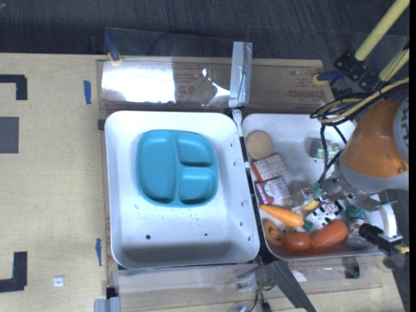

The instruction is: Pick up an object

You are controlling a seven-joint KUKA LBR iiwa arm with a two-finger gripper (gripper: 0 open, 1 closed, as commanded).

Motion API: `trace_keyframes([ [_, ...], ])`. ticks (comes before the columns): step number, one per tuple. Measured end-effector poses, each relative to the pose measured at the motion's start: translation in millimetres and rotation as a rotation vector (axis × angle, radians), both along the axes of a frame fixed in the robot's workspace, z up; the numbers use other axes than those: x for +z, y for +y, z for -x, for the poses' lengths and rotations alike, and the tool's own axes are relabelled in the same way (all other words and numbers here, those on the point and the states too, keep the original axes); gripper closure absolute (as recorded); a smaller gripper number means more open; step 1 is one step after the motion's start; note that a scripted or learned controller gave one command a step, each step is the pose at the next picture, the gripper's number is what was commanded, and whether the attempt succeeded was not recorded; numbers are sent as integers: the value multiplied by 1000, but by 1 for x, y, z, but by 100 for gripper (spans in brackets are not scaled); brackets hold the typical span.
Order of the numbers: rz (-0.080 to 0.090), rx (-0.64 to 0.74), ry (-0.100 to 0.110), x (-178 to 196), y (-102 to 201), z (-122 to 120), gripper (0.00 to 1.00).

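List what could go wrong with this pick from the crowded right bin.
1. The carrot, tomato and red sausage-like item lie packed together near the front wall of the right bin, so a grasp may catch two items or slip off.
2. The arm hides the gripper and part of the bin, so any grasp there cannot be checked from this view.
3. The cables loop close above the arm and might snag.

Both white bins (123, 174) look like smooth moulded plastic with a soft sheen. The blue divided tray (175, 166) is matt plastic. The tabletop (49, 174) reads as pale, unvarnished wood. The toy carrot (281, 214) and tomato (296, 241) appear glossy plastic; the clear sheet (169, 83) behind glares.
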State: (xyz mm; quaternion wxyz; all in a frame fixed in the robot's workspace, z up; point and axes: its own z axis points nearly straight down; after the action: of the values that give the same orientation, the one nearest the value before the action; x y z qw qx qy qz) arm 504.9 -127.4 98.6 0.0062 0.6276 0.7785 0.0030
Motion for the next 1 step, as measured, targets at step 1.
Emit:
trace_keyframes([
  [1, -5, -72, 5, 95, 51, -42, 100],
])
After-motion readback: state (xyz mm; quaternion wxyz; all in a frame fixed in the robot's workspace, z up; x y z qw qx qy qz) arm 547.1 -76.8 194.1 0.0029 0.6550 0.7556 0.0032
